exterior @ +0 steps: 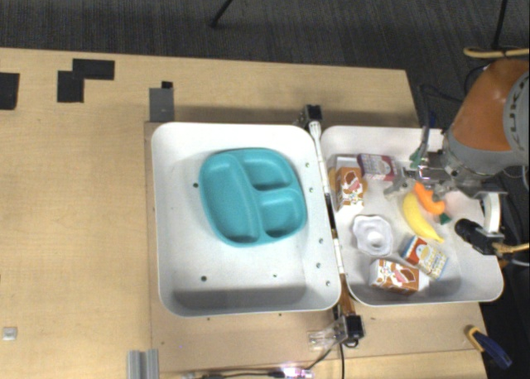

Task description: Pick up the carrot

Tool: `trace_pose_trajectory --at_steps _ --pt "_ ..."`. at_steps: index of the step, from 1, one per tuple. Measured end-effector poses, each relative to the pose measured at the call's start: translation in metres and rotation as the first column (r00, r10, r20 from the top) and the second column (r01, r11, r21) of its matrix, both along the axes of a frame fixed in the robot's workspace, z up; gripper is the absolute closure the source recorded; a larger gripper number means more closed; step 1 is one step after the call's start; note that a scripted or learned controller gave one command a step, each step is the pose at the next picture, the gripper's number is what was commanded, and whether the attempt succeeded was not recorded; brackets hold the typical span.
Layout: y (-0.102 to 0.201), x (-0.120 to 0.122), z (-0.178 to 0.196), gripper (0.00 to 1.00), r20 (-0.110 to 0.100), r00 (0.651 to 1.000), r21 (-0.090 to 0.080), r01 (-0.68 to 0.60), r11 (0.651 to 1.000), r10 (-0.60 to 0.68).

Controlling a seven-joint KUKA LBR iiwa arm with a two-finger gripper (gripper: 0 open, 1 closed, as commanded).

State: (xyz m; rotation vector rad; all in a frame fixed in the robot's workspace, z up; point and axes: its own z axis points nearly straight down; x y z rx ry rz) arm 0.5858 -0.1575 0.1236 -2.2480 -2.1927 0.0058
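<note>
My gripper [428, 177] hangs over the right bin [489, 286] — whether it is open or closed I cannot tell. The carrot [429, 199] lies just below at six o'clock, beside the banana [418, 218], its long axis running ten-to-four.

1. We count two white bins: the left bin [178, 286] and the right bin [489, 282].
2. We count one teal tray [248, 195], in the left bin.
3. We count one carrot [428, 198] and one banana [416, 217], both in the right bin.
4. We count three small cartons with brown print: one [349, 186] near the divider, one [394, 275] at the front, one [425, 255] beside it.
5. We count one white cup [372, 234].
6. We count one arm, with one gripper [426, 172].
</note>
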Motion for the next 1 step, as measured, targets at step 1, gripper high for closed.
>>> trace_pose_trajectory --at_steps 1 --pt "0.0032 0.0051 0.0149 1.0 0.012 1.0 0.0 -0.006 1.0 0.006"
